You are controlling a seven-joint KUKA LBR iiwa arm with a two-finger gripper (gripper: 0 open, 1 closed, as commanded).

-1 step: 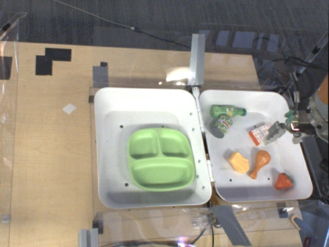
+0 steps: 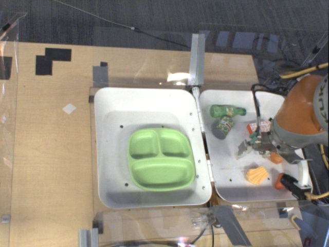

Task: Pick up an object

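My gripper (image 2: pixel 258 149) is hanging low over the right bin (image 2: pixel 226 187); finger spread not readable, grasp unclear. Green bottle (image 2: pixel 227 110) and grey-green can (image 2: pixel 223 127) are lying apart from it. Yellow ridged piece (image 2: pixel 257 175) is sitting just below. Green divided tray (image 2: pixel 161 158) is occupying the left bin (image 2: pixel 110 138).

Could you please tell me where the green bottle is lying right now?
The green bottle lies on its side at the back of the right bin, just above a small can.
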